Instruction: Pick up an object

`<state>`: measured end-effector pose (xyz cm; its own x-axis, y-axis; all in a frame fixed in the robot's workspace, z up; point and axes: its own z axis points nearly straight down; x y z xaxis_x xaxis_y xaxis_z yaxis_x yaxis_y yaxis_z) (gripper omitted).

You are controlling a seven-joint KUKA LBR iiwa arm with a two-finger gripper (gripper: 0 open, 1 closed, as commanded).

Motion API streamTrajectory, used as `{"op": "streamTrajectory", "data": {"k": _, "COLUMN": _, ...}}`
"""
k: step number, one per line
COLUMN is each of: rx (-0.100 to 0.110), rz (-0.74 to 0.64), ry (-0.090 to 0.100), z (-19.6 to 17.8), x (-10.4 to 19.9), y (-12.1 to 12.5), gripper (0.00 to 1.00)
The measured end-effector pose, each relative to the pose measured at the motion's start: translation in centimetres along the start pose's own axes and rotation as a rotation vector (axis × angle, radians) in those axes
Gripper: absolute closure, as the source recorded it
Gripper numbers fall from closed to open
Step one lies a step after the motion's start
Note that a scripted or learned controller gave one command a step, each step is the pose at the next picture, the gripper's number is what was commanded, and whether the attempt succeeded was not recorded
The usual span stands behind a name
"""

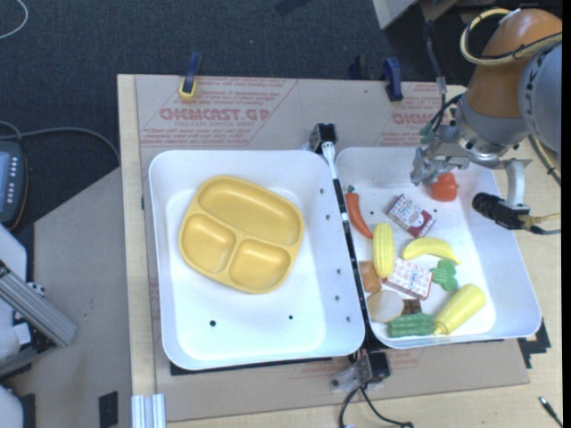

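Red toy fruit, perhaps a tomato or a strawberry (443, 185), lies at the far end of the right bin (517, 279), and the gripper (434, 166) hangs directly over it, near touching. Whether the gripper is released or clenched, one cannot tell from this angle, and a grasp is not visible.

Nearer in the same bin lie a small printed packet (409, 214), a banana (430, 249), a corn cob (382, 249), and a red chili pepper (359, 216). The left bin (169, 266) carries a yellow divided plate (239, 233).

The risk, as it seems, is that the round fruit rolls away from the fingers against the bin wall, because it is small and smooth.
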<state>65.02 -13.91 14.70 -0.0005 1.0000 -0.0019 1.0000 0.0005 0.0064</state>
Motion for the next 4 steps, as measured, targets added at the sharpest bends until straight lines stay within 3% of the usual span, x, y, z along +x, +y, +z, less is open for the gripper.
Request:
{"op": "streamTrajectory", "data": {"k": 2, "rx": 0.0, "rz": 0.0, "ry": 0.0, "z": -8.1, "x": 0.2, "y": 0.4, "gripper": 1.0}}
{"op": "streamTrajectory", "data": {"k": 4, "rx": 0.01, "rz": -0.005, "ry": 0.005, "z": -7.0, "x": 10.5, "y": -3.2, "gripper": 1.0}}
